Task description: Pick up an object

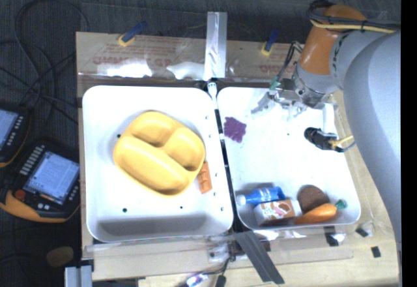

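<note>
Camera view: gripper (pixel 281 100) upper right, fingers spread, empty. I'd drop straight onto purple piece (pixel 234 128), centred, then close.

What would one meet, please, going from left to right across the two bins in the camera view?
Large yellow moulded object → small orange piece → purple crumpled scrap → blue-capped bottle → brown rounded object.

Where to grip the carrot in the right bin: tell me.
Grip the carrot across its orange middle, coming straight down. It lies flat along the right bin's near wall, touching the brown ball and bottle, so close the fingers carefully. The gripper hovers near the far wall.
</note>
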Controlling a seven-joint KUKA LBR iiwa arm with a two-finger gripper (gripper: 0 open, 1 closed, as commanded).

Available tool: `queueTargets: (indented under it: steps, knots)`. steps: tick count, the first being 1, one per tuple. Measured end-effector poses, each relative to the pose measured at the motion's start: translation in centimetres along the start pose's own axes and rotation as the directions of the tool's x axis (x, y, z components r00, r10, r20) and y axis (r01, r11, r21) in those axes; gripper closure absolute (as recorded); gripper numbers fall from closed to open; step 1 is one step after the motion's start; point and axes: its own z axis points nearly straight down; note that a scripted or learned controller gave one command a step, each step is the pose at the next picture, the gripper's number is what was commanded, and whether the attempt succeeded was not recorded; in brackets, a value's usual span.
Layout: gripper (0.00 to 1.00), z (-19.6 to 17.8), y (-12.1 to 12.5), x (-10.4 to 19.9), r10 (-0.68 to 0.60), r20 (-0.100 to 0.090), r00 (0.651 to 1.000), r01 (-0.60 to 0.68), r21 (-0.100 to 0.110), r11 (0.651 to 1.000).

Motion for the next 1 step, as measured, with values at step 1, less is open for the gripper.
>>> queueTargets:
  steps: [1]
  knots:
    - [0.00,-1.03,-4.47,4.86,-0.226,-0.001,0.974,0.226,-0.002,0.974]
